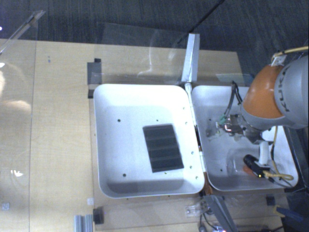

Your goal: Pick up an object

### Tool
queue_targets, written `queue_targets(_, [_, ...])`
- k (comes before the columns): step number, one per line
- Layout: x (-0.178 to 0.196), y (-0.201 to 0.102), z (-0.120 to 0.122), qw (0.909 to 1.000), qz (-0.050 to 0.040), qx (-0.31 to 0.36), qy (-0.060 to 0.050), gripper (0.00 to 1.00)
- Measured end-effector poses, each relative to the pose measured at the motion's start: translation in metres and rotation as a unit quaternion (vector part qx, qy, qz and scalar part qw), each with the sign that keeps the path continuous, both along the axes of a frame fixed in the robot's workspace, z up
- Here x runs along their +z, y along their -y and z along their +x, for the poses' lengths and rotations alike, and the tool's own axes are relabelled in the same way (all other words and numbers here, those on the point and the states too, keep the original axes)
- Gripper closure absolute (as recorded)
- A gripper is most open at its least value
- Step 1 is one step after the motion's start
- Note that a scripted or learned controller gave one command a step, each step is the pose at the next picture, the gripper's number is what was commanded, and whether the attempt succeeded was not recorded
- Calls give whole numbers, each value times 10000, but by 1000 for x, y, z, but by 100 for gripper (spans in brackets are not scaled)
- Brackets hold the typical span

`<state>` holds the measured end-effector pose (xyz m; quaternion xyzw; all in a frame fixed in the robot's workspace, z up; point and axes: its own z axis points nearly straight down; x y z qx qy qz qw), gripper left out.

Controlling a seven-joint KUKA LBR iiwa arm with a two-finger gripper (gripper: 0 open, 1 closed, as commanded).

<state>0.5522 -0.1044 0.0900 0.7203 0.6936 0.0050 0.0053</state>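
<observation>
Orange band of the grey arm [264, 98] sits highest, at the right edge, arm coming in from the right over the right bin [210, 177]. Hand [225, 126] hangs below the band, low inside the right bin, around the middle of its left half and close to the wall shared with the other bin. Hand looks like a small cluster of metal parts and dark cables. How wide it stands: cannot tell, too small and partly hidden by the wrist. Whether it touches the bin floor: cannot tell.

Right bin: white, shallow, rounded corners, its right part covered by the arm.

Left bin [116, 144]: white, shallow, rounded corners, just beside the right bin, rims touching along a thin dark seam. A few small dark dots on its floor.

Black ribbed slab [163, 148]: flat rectangle with ridges running across it, lying flat on the left bin floor, a little right of centre and toward the near side, long side tilted slightly from the bin walls. Apart from every wall. Well apart from the hand, with the shared wall between them.

Metal post [190, 62]: pale, stands at the far end of the seam between the bins.

Black brackets: one [94, 71] off the left bin's far-left corner, one [98, 216] off its near-left corner.

Bench [53, 168]: light wood, carries both bins. Clear plastic sheet [19, 100] with glare covers its left part.

Dark carpet [120, 8] beyond the far edge of the bench.
</observation>
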Motion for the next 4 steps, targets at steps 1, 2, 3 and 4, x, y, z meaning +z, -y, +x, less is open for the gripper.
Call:
queue_targets(1, [-2,0,89,10000,1,24,-23,0])
queue_targets(2, [48,91,53,9994,-12,335,-38,0])
queue_targets(3, [0,88,-18,9916,-23,1291,-16,0])
queue_targets(4, [1,82,-59,9731,-54,2305,14,0])
